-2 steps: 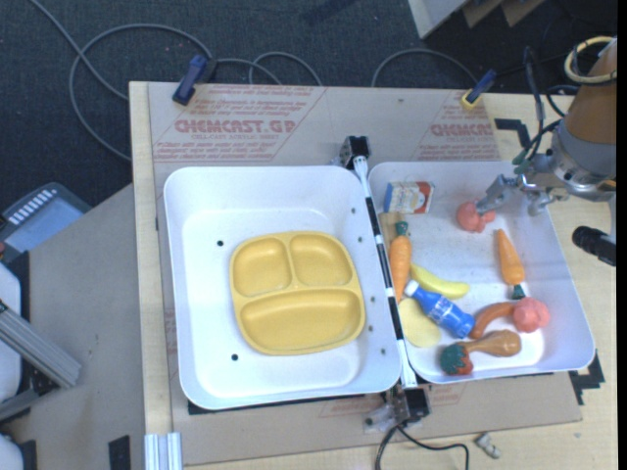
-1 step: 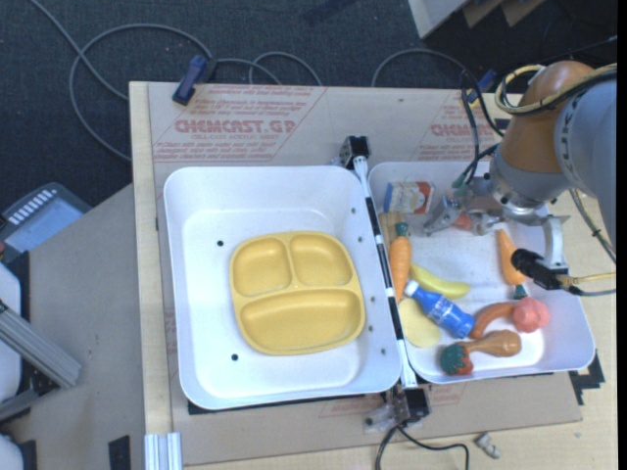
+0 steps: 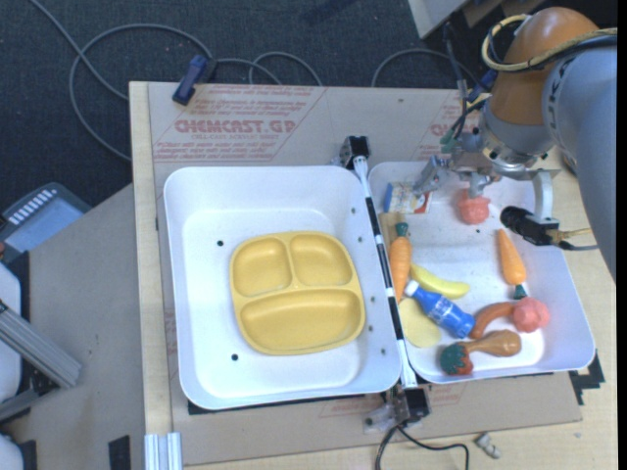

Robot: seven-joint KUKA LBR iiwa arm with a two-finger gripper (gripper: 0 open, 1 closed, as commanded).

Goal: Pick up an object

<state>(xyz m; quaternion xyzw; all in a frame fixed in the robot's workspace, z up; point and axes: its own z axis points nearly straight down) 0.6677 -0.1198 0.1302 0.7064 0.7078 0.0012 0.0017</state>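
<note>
Blue clamp (image 3: 191,78) (beside cables (image 3: 118,52))

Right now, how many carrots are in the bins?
2. One carrot lies along the right bin's left wall; the other carrot lies near its right side. More could hide under the arm.

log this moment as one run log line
arm: over right bin far end | gripper: above pink toy | grasp: unconfirmed | left bin: yellow tray
</note>
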